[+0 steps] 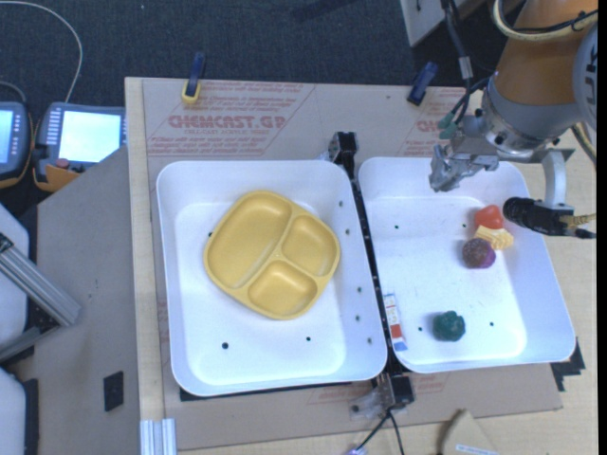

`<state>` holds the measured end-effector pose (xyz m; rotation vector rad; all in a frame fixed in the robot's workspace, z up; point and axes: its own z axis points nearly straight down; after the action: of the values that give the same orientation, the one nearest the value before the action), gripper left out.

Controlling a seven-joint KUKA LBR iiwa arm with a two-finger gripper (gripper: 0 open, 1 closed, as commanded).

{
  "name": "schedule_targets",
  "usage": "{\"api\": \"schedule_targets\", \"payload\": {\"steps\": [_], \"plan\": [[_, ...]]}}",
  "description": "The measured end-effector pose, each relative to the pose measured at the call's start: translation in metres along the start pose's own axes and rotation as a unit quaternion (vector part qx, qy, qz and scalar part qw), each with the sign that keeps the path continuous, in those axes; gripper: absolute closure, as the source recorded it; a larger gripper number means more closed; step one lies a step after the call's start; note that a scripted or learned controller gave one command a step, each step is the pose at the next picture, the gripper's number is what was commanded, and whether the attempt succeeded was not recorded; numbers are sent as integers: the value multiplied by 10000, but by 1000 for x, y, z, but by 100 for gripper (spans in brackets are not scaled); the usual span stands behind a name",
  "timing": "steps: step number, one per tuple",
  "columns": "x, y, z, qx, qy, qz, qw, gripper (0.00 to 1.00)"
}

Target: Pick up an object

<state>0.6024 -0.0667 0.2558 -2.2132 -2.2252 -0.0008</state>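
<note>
My gripper hangs over the back left part of the right bin, above bare white floor, and nothing shows under it. To its right, near the bin's right wall, lie a red piece, a yellow piece and a purple ball, close together. A dark green object rests near the bin's front. A small white tube with red and blue marks lies along the bin's left wall.
The left bin holds a yellow divided plate, set slightly askew. A black clamp sits at the back where the two bins meet. The bins rest on a cardboard sheet.
</note>
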Motion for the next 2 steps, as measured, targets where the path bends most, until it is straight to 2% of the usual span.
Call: {"api": "schedule_targets", "payload": {"steps": [1,2], "plan": [[44,-27,9,8,0,2,10000,100],[95,-36,18,7,0,-1,10000,100]]}}
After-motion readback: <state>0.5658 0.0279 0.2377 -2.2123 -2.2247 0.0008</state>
